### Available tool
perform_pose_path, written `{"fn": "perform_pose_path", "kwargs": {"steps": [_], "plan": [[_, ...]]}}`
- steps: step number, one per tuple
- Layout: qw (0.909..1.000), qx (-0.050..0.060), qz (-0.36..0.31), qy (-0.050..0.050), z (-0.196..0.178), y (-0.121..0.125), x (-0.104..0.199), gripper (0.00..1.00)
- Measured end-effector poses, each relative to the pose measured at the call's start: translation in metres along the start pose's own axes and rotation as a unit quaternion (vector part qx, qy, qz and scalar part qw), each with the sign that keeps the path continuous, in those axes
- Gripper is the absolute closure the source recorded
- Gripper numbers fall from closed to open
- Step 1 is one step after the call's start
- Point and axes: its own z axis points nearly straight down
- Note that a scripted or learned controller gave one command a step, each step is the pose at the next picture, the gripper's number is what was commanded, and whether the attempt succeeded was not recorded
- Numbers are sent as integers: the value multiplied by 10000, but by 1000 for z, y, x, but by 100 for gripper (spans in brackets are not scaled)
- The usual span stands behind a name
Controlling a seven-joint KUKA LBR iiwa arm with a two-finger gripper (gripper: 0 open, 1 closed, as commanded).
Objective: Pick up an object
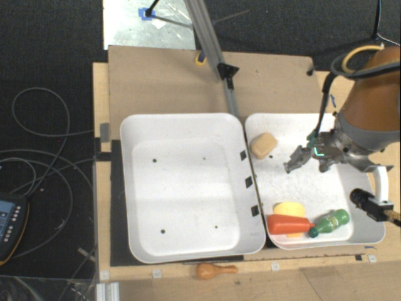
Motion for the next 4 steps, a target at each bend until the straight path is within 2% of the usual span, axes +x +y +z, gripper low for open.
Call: {"fn": "perform_pose_path", "kwargs": {"steps": [1,4], "plan": [[10000,-21,16,-2,-2,1,0,0],[10000,10,26,2,144,-4,-17,0]]}}
